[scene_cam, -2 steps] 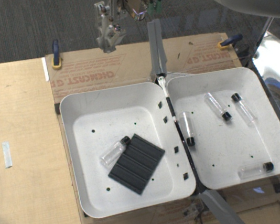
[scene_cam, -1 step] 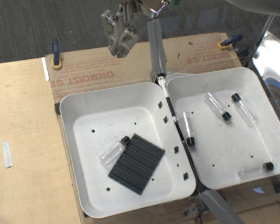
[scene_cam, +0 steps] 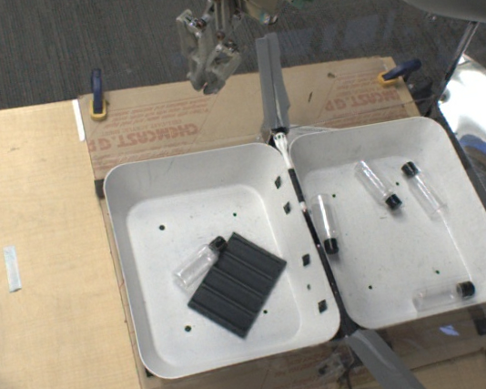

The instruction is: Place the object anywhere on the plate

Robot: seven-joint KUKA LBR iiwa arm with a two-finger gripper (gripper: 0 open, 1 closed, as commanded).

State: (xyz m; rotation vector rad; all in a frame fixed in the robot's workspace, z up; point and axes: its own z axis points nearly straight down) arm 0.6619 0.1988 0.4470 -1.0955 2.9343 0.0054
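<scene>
While the gripper (scene_cam: pixel 212 51) hangs with state unclear, the vial (scene_cam: pixel 199 263) lies diagonally, black cap toward the plate (scene_cam: pixel 238 284).

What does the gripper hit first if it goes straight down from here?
Likely the cardboard sheet behind the left bin, not the vial or black plate; the gripper hangs high, depth unclear.

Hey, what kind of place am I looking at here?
Probably a robotics lab test bench: two white bins side by side on clamped cardboard, clear vials scattered inside, and a gripper hanging above.
</scene>
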